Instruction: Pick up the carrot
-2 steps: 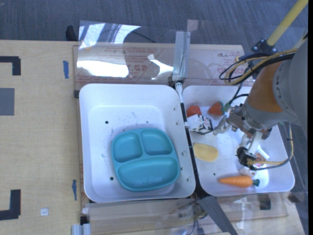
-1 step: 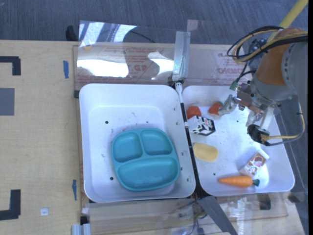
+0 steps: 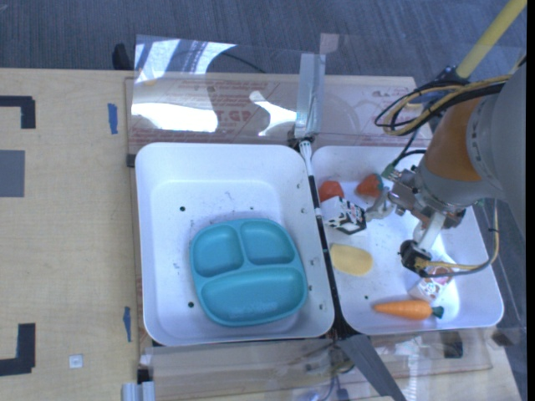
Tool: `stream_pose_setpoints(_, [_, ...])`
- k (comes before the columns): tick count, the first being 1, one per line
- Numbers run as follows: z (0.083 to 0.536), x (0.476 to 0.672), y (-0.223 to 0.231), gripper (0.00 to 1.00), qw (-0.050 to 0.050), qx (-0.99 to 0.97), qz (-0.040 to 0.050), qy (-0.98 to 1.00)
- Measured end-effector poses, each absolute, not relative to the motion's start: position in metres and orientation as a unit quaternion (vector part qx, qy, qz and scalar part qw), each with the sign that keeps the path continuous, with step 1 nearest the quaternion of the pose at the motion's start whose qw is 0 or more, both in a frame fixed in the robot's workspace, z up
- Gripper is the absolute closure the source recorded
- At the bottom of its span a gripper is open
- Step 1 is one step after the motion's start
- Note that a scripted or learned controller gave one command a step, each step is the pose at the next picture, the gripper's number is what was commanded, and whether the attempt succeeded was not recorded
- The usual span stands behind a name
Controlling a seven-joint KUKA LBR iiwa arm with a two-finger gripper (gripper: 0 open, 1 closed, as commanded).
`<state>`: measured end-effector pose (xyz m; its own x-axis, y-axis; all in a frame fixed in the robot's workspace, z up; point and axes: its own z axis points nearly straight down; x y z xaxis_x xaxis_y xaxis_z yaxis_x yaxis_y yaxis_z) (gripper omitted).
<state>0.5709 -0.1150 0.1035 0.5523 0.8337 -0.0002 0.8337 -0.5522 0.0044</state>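
A robot arm's claw (image 3: 389,199) hangs over the back half of the bin nearer the arm (image 3: 468,320), close to a small orange piece (image 3: 368,185) and a black-and-white toy (image 3: 345,217); whether the claw is open or closed cannot be told from this angle. The carrot (image 3: 401,309) lies on its side well apart from it, along the bin's front wall, its green end just beside a small white object (image 3: 435,291). The likely hazards: a descent so near the wall could strike the rim, the white object could be caught up in the grasp, the smooth tapered carrot could roll or slip free, and the nearby orange piece could be taken by mistake.
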Motion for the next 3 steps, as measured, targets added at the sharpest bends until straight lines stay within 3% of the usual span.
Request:
stream_pose_setpoints(1, [0.105, 0.627, -0.184, 0.00, 0.000, 0.836, -0.0015, 0.549])
stream_pose_setpoints(2, [0.086, 0.562, -0.153, 0.00, 0.000, 0.862, -0.0001, 0.507])
stream_pose_setpoints(3, [0.088, 0.634, -0.198, 0.00, -0.006, 0.852, 0.0071, 0.524])
